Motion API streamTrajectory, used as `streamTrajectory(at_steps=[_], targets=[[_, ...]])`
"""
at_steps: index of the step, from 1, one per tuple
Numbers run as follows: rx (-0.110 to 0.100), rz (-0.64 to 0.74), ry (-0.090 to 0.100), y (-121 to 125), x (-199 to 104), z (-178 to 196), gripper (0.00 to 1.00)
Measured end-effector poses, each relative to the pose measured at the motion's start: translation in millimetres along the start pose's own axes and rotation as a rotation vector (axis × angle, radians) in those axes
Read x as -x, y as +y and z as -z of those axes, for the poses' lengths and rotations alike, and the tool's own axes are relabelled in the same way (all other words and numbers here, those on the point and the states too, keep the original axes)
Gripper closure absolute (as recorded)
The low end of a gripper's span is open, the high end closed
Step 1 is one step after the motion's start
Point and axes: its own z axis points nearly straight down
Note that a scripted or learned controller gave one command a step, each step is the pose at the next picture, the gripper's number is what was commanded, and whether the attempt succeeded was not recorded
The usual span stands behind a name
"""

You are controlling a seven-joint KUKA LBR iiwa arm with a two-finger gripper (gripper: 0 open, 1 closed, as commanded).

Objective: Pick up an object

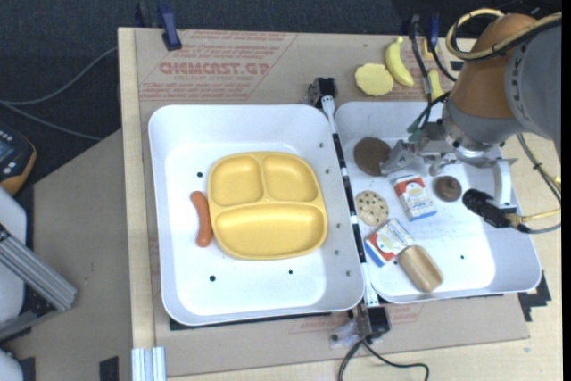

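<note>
— What did the table (223,58) look like?
— Pale wood on dark carpet; two shallow white bins, the left bin (178,281) bearing a yellow divided plastic plate (266,204); the right bin (500,268) held a small red-and-white carton (414,196).
— And the gripper (446,158)?
— Above the right bin, beside the carton; whether open or closed, I couldn't tell.

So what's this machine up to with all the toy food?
A grey robot arm reaches in from the right and hangs over the right bin, among a brown disc, a small carton, a cookie and a bread roll. It is meant to pick something up, but nothing is visibly held yet. The left bin holds a yellow divided plate with a sausage beside it. A banana lies outside on the bench.
</note>
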Motion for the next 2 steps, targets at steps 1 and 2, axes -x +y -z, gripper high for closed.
streamTrajectory(at_steps=[1,2], targets=[[0.002,-0.011,-0.004,-43,-5,-15,0.0],[0.01,-0.011,-0.007,-40,-4,-3,1.0]])
